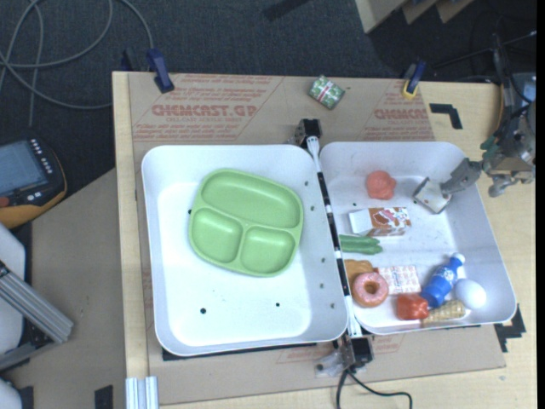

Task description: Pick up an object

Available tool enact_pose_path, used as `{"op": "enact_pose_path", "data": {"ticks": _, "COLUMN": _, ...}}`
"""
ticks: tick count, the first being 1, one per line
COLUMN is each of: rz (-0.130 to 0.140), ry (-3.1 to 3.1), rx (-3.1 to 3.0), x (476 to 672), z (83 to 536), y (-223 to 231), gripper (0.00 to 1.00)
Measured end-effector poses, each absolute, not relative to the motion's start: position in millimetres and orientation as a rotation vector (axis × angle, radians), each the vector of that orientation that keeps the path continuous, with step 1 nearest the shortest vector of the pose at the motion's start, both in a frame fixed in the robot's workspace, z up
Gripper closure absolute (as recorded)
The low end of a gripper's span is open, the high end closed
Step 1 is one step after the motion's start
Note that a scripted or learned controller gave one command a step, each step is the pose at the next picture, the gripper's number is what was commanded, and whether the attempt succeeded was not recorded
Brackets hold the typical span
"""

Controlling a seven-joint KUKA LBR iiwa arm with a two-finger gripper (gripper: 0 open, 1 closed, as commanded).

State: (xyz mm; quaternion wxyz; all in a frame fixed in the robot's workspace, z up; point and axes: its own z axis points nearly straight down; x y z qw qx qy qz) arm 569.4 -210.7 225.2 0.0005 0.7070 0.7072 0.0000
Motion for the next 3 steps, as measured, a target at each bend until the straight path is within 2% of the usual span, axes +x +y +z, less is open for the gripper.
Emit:
{"op": "enact_pose_path", "data": {"ticks": 1, "rz": 0.0, "ry": 2.225, "rx": 2.222, "x": 609.2, "z": 165, "y": -134, "gripper": 0.0}}
{"op": "enact_pose_path", "data": {"ticks": 2, "rz": -0.001, "ry": 2.224, "rx": 2.223, "x": 618.6, "z": 84, "y": -108, "gripper": 0.0}}
{"op": "enact_pose_path", "data": {"ticks": 3, "rz": -0.001, "ry": 2.223, "rx": 2.223, "x": 600.7, "z": 85, "y": -102, "gripper": 0.0}}
